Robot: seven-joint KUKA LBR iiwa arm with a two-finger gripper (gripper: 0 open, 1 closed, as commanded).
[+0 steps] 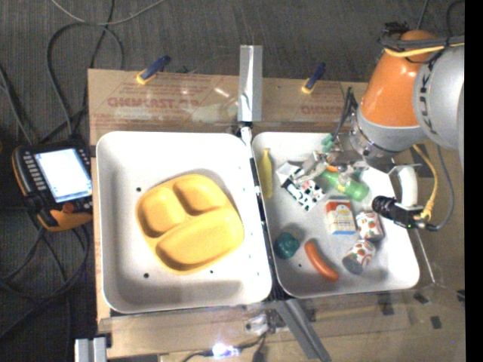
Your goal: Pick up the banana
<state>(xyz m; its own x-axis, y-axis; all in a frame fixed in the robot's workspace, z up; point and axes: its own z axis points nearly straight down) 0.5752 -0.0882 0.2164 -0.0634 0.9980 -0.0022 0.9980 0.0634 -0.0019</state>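
- Camera view: two white bins sit side by side on the bench. The left bin (113, 225) holds one yellow divided tray (190, 222), which lies near its middle with bare white floor on all sides.
- The right bin (407, 274) is crowded in its upper and right part. Its lower left corner and the strip along its front wall have some open floor.
- The banana (266, 173) is one, thin and yellow. It lies lengthwise close along the left wall of the right bin, near the divider between the two bins. On its right side there is a small free gap before the black-and-white patterned box (303, 192).
- The gripper (332, 159) is over the upper middle of the right bin, above the cluttered items and well apart from the banana. I cannot tell its state, because the small parts there mix together.
- The arm (404, 89), grey with an orange band, comes in over the upper right corner of this bin.
- Counted in the right bin: one green bottle-like thing (347, 186), one small carton with red print (339, 217), two small cans with red spots (363, 240), one orange sausage-like thing (321, 260), one round teal thing (287, 244).
- The teal thing and the orange thing lie near each other at the front.
- Outside the bins, one handheld screen unit (56, 176) lies to the left of the bench.
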